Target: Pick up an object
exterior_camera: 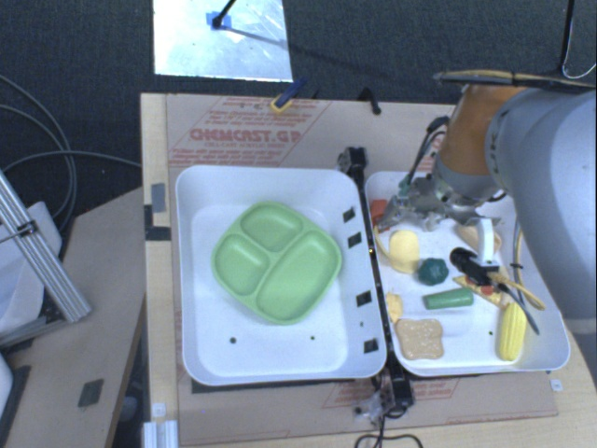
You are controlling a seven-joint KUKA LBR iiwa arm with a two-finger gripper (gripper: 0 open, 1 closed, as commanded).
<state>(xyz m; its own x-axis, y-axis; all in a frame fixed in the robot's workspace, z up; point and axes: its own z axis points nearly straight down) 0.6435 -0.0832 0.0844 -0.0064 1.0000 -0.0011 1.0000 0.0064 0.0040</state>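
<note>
Two white bins; the gripper [403,215] hovers at the right bin's [550,348] ten o'clock, grip unreadable, needing descent onto the yellow piece [404,249].

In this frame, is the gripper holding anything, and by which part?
Cannot be told. The gripper is low in the right bin, above the pale yellow object, and nothing can be made out in its grasp.

The right bin [550,348] holds a jumble of toy food: a pale yellow rounded piece [404,249] near its left wall, a dark teal ball [432,271] just beside it, and a green stick [449,299] lying flat below. A tan toast slice [420,338] lies near the front edge, and a yellow corn cob [510,330] sits at the right.
</note>
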